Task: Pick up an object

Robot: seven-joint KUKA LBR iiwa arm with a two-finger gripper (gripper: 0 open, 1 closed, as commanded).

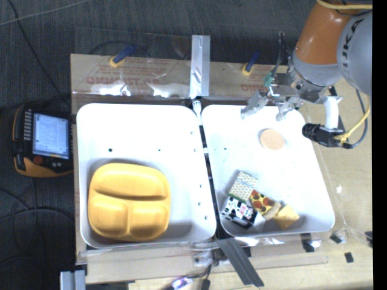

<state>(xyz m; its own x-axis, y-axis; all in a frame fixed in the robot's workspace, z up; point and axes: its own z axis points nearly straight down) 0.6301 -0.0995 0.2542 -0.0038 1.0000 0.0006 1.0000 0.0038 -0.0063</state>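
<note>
Robot gripper (pixel 270 107), fingers spread and holding nothing, hovers at the right bin's (pixel 314 162) far edge; a round tan disc (pixel 272 139) lies just below it.

Robotics laboratory test cell: an industrial arm (pixel 338 35) over a bench with two white bins (pixel 145 116), what appears to be a teach pendant (pixel 42 141) at left, cables across dark carpet.

Both white bins (pixel 181 116) look like smooth moulded plastic with a soft sheen; the big yellow form (pixel 128 200) in the left one looks smooth, matt and foam-like. The arm's orange band (pixel 323 29) is glossy; the bench (pixel 351 180) looks like pale matt wood; the floor (pixel 36 47) looks like dark, rough carpet.
</note>
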